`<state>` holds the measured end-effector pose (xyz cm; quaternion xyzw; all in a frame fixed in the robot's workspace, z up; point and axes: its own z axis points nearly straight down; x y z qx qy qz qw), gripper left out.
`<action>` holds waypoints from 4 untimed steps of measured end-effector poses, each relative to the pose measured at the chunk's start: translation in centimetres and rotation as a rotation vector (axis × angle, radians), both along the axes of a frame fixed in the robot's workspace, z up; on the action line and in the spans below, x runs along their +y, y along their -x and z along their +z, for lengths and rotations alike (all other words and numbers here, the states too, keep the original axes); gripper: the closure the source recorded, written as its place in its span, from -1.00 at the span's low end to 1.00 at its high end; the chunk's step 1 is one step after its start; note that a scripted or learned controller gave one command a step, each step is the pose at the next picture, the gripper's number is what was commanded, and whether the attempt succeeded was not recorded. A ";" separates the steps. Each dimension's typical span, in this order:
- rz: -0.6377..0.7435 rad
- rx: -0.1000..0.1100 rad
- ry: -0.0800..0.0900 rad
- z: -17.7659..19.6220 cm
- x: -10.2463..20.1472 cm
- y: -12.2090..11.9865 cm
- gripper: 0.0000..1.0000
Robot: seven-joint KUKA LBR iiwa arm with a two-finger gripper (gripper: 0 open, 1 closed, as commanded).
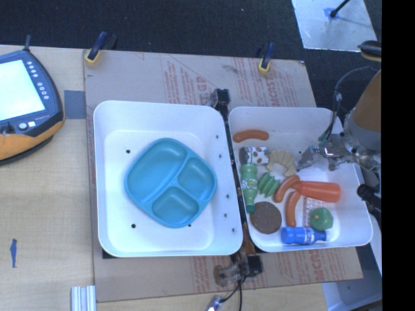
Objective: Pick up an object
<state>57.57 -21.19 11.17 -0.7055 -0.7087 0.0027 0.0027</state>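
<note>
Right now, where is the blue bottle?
In the camera view, the blue bottle lies on its side at the near edge of the right bin, just below the green toy and right of the brown patty.

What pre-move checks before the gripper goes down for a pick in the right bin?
1. Gripper over the right bin: ok, above its upper right part.
2. Nothing between the fingers yet: ok.
3. Target isolated: not ok; the orange carrot lies against the sausages and green piece.
4. Easier target: ok; one sausage lies alone near the bin's far wall.
5. Blue plate out of the path: ok, in the left bin.
</note>
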 end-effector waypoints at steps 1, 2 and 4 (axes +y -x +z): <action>0.003 -0.004 0.001 -2.0 7.7 -5.4 -1.00; 0.002 -0.002 0.001 -2.0 12.0 -8.0 -1.00; 0.001 -0.006 -0.001 8.1 21.2 -7.6 1.00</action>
